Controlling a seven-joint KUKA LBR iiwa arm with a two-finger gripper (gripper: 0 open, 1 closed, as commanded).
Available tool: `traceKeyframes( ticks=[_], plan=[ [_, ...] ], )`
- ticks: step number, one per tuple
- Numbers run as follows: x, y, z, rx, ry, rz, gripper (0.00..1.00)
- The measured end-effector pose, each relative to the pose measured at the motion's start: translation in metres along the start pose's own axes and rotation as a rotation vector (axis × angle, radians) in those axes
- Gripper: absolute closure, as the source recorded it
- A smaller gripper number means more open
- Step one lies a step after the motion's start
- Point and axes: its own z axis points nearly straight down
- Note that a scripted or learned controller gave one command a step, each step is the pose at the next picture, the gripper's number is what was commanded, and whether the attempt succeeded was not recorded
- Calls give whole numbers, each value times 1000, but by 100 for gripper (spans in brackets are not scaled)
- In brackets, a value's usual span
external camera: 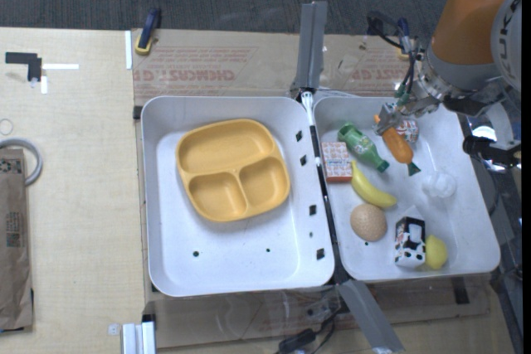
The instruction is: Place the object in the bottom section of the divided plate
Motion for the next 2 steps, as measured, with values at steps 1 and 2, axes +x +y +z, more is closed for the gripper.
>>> traceKeyframes(
  ticks=[1, 2],
  plan=[
    [-51, 8, -38, -2, -1, 72, 100],
    [10, 27, 10, 1, 1, 128, 100]
  ],
)
